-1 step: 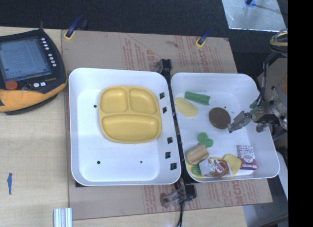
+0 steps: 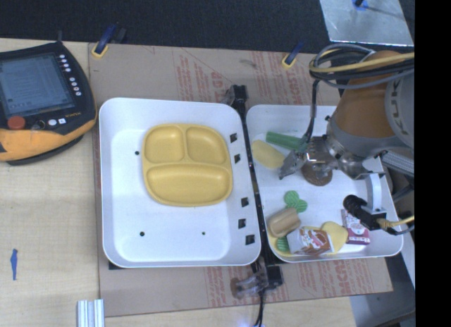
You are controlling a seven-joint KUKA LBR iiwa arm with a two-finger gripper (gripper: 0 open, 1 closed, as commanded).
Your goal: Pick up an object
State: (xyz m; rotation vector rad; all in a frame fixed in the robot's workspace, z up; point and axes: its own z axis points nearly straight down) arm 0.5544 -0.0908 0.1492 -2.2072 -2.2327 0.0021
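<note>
Claw [image 2: 299,161] sat low in rt bin [image 2: 262,199] w/ fingers spread wide, nothing between them, pale yellow item [image 2: 267,153] at its 9 o'clock.

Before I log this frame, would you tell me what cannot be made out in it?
- Gripper, camera view: fingertips small and dark over the right bin; whether anything sits between them cannot be told.
- Green object: its right end is hidden behind the gripper.
- Packet: label print too small to read.
- Pendant screen: text too small to read.
- Arm: cut off by the right edge.
</note>
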